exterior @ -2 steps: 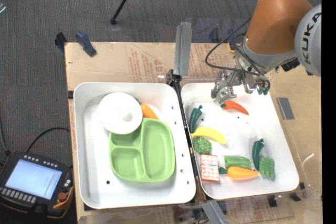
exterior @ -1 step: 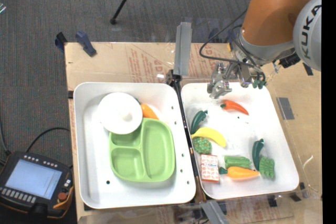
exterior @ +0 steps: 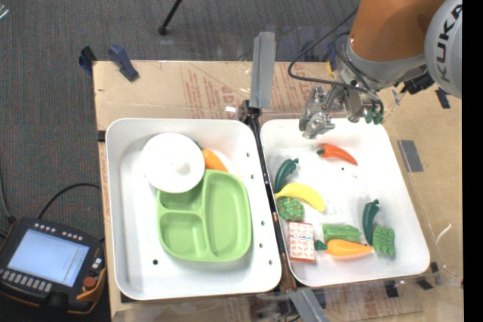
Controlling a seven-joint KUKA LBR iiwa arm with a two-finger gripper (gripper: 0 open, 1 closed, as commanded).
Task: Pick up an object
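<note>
My gripper hangs over the far left part of the right bin, with nothing seen in it. Just below and to its right lies a red-orange chili pepper. Further toward the front are a dark green vegetable, a yellow banana, a small green leafy piece, a red-and-white box, a green bean pod, an orange carrot, a dark green cucumber and a bumpy green piece.
The left bin bears a green divided plate, an upturned white bowl and an orange piece tucked beside the bowl. A grey post stands behind the divide between the bins. A teach pendant lies at the lower left.
</note>
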